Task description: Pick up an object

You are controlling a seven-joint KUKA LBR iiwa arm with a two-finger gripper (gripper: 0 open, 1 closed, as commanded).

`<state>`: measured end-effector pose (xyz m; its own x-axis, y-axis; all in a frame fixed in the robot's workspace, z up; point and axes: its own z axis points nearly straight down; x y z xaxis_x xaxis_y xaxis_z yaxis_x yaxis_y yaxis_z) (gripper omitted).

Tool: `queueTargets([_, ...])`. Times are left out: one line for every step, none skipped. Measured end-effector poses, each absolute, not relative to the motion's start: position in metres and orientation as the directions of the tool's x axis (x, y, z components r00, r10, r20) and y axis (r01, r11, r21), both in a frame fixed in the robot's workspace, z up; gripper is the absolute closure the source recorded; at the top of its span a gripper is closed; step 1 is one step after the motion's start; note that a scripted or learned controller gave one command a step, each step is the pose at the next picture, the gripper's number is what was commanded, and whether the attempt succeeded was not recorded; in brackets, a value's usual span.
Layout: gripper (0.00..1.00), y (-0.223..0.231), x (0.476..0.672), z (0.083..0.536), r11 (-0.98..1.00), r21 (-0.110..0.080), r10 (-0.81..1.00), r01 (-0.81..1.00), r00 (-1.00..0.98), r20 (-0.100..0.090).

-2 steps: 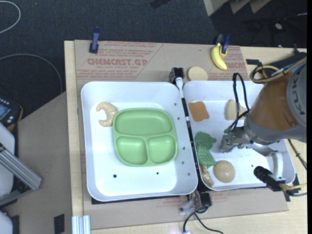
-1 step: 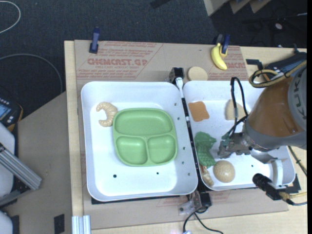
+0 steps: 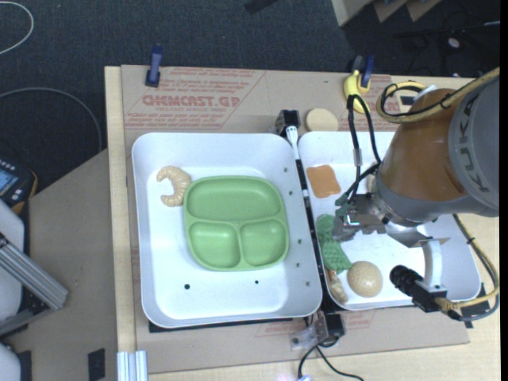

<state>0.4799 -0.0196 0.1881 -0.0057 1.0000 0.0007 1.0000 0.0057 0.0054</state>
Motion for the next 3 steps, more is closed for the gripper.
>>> queueTargets([1.00, 0.061, 0.479, 0.184, 0.009, 0.001, 1.000, 1.000, -0.009, 0.003])
queueTargets([1.00, 0.077, 0.481, 0.328, 0.005, 0.016, 1.000, 1.000, -0.005, 0.004])
queueTargets([1.00, 0.092, 0.484, 0.459, 0.004, 0.018, 1.000, 1.000, -0.004, 0.005])
